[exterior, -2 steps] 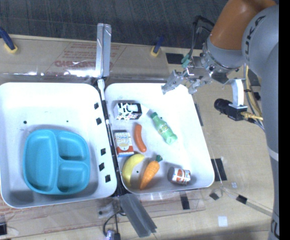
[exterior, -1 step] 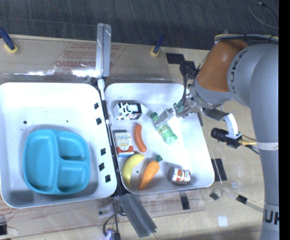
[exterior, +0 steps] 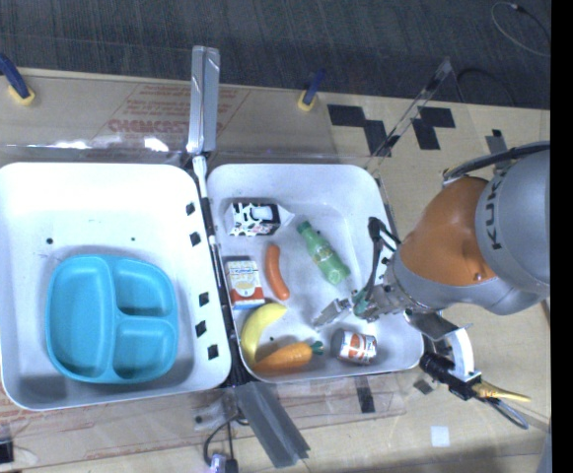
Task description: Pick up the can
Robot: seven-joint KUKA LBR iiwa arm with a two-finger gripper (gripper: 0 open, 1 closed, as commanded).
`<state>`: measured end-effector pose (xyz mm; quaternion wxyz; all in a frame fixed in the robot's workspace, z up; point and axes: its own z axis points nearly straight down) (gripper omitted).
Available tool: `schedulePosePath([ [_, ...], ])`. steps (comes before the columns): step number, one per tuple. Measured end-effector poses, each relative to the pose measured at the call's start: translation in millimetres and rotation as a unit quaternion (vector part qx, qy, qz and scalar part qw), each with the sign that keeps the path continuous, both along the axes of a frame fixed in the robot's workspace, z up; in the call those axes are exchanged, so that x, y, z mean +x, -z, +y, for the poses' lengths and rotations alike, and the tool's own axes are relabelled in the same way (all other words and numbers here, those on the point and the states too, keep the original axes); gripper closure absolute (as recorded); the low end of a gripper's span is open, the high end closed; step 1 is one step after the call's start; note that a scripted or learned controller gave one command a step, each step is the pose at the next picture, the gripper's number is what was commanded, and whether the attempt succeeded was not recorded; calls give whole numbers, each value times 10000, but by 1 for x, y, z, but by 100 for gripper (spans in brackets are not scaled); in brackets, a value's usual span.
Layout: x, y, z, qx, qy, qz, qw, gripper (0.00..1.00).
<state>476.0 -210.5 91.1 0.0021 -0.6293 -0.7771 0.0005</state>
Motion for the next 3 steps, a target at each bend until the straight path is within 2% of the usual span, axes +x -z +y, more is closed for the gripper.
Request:
schedulePosePath([
  [1, 1, -10, 0, -6, -32, -2, 10000, 100],
  [2, 1, -10, 0, -7, -34, -3, 10000, 0],
  [3, 0, -1, 0, 0, 114, -2, 9999, 0],
])
